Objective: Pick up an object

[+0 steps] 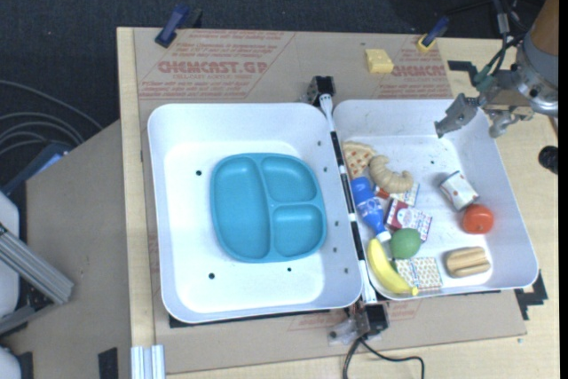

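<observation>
**A:** How should the pick have been done well from that position?

**B:** The gripper point(474, 116) hung over the upper right part of the right bin point(417, 115), fingers spread apart with nothing between them. The nearest loose things were the small white-and-grey can point(459, 188) lying on its side and the tomato point(477, 219) just below it. I'd judge either the best target, since both lay apart from the crowd along the bin's left wall.

**A:** Why not the crowd?

**B:** The waffle point(357, 159), croissant point(392, 175), blue bottle point(366, 197), red-and-white carton point(401, 215), lime point(406, 243) and banana point(384, 267) touched or overlapped one another. Closing there risked catching two things or nudging one aside. The bread roll point(467, 261) near the lower right corner was another free-standing option, though farther from the gripper.

**A:** And for the can?

**B:** I'd have come straight down, fingers straddling its short width, and closed only once low enough. A round thing on its side probably rolls if struck off-centre.

**A:** What was hard to make out?

**B:** The arm was cut off by the frame's right edge, so its pose was unclear. The gripper's height above the bin floor could not be told. The cracker packet point(424, 273) by the banana was partly covered, and labels were too small to read. The blue divided plate point(267, 207) in the left bin point(177, 129) lay in plain sight.
</observation>
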You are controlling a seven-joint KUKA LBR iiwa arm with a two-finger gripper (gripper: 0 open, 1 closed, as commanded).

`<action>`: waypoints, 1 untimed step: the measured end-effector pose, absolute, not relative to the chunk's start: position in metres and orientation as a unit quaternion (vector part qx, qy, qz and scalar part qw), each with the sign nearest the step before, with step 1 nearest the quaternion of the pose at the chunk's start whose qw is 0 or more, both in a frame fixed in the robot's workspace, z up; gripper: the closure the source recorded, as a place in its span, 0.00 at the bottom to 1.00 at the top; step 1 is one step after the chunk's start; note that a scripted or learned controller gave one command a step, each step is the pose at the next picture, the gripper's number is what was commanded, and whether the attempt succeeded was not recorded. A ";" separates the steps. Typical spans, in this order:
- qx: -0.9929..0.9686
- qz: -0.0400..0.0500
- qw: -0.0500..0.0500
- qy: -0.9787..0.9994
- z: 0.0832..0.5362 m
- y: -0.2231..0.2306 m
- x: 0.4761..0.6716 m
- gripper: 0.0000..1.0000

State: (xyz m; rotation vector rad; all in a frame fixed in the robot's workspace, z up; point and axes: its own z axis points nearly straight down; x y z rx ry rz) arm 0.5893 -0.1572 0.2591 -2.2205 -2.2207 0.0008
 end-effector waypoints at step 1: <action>-0.708 0.001 0.002 -0.707 0.118 -0.194 0.586 0.00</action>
